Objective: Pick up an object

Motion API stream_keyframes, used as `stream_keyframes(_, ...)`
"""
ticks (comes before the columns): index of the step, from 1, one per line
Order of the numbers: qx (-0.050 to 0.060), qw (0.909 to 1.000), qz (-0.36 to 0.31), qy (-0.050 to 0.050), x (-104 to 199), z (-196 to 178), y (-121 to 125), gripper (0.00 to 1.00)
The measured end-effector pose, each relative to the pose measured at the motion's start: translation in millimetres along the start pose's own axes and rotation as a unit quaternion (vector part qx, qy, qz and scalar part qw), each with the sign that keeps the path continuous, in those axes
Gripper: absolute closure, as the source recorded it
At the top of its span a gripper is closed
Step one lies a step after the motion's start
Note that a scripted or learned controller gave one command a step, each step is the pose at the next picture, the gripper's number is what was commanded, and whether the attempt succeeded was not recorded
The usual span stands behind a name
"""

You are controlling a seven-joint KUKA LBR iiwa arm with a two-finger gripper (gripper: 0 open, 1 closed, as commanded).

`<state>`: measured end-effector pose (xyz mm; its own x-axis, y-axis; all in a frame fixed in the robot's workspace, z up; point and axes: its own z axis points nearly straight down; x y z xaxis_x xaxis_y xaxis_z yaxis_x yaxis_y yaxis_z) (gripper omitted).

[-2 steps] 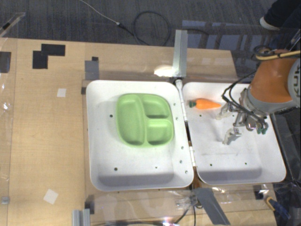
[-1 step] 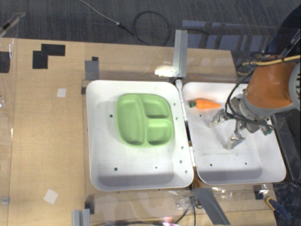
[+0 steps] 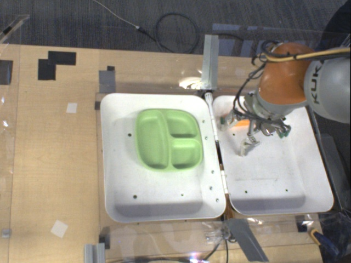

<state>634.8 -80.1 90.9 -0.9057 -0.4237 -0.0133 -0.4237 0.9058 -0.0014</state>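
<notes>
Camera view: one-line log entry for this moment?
arm: over right bin | claw: low, near bin's back-left | orange item: beside claw, not seen gripped | green divided tray: in left bin

Two shallow white bins side by side: left bin [image 3: 118,163], right bin [image 3: 285,185]. One green divided plate [image 3: 167,138] in the left bin, with three compartments. One small orange item [image 3: 239,124] in the right bin, partly hidden under the arm, kind not clear. One grey arm [image 3: 329,86] with one orange band [image 3: 282,73], carrying one gripper [image 3: 249,144]. One black cable loop [image 3: 176,33] beyond the bench. Two black patches [image 3: 55,63] on the bench top at far left.
</notes>
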Motion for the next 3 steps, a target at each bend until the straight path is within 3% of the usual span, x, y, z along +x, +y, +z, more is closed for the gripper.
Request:
stream_keyframes(1,0.003,0.9971,0.075,-0.001,59.6,-0.6,19.8,0.0)
stream_keyframes(2,0.001,0.9742,-0.226,0.002,82.6,-47.6,-0.5,0.0)
stream_keyframes(3,0.003,0.9762,-0.217,0.0,62.0,-0.5,-6.4,0.0)
